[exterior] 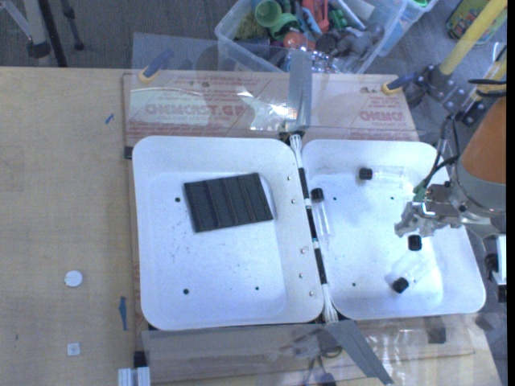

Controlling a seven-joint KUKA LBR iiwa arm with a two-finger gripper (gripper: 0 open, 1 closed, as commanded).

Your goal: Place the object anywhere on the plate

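- RIGHT OF FRAME: The pincer [414, 230] hangs over the right bin [460, 297], towards that bin's right side. From my remote seat I cannot tell whether it is spread or pressed together.
- A small black piece [414, 243] shows just under the pincer. I cannot tell whether it is pinched, part of the tool, or lying on the bin floor.
- The arm [483, 163], its orange band visible, enters from the right edge, above and to the right of the pincer.
- Just below the pincer, at lower right of the same bin, lies a clear object with a black end [400, 283].
- A second clear object [366, 173] sits in the upper middle of the right bin, well apart from the pincer.
- A third clear object [319, 209] lies along the bin's left wall, beside the seam between the bins.
- CENTRE LEFT: The plate [229, 202], a dark ribbed slab, lies slightly askew in the upper half of the left bin [161, 300]. None of the clear objects touches it.
- FAR LEFT: A small white disc [73, 278] rests on the wooden bench [56, 175].
- TOP OF FRAME: A clear tub [241, 30] of colourful toys stands beyond the bins.
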